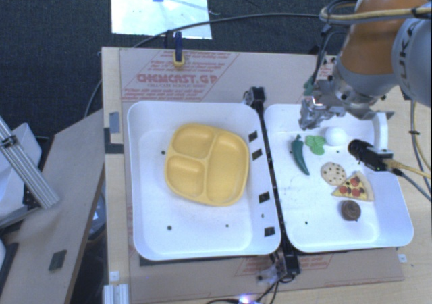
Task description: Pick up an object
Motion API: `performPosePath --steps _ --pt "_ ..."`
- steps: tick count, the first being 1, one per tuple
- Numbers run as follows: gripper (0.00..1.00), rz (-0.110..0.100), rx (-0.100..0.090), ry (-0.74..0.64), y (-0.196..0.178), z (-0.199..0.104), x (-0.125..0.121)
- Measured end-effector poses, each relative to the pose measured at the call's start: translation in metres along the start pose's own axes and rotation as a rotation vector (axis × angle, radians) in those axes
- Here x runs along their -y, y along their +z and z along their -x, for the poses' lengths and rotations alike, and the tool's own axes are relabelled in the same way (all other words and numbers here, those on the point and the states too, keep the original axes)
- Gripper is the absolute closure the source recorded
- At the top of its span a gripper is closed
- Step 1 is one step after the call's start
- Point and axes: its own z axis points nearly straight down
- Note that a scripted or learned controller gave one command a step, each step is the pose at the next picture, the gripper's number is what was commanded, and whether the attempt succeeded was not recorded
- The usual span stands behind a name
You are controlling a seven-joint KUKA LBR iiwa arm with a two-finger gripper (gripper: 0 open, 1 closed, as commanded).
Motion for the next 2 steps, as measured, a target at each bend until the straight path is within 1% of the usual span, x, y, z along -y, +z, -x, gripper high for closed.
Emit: performPosePath --steps 1,2 --pt "1.00 -0.001 0.000 0.000 0.016 -0.048 0.011" --pt "1.00 -0.001 -0.001 -0.001 0.020 -0.112 0.024"
